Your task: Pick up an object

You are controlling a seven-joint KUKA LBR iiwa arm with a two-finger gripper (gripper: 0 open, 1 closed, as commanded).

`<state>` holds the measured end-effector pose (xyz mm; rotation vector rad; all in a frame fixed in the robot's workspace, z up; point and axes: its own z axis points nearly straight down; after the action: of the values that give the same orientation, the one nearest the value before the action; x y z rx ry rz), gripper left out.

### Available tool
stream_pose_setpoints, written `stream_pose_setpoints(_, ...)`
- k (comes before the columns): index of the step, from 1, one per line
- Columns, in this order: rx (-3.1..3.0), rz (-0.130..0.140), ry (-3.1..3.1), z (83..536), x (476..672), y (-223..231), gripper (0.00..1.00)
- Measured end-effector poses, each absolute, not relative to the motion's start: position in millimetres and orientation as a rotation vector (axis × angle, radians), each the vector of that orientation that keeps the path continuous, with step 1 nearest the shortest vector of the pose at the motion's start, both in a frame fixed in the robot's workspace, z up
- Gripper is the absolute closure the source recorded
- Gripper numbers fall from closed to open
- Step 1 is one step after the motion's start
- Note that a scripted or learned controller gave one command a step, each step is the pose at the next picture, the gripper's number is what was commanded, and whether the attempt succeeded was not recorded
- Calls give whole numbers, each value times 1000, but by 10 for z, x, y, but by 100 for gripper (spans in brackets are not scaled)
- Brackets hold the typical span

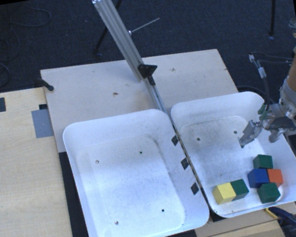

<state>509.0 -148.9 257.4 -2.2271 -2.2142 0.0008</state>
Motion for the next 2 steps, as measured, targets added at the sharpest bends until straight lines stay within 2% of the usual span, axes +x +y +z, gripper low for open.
stream_pose_setpoints(1, -2222, 9, -2212, 1958, 5075, -2010, 0)
stream_pose_setpoints(2, -2218, 5, -2215, 1602, 5037, -2095, 0)
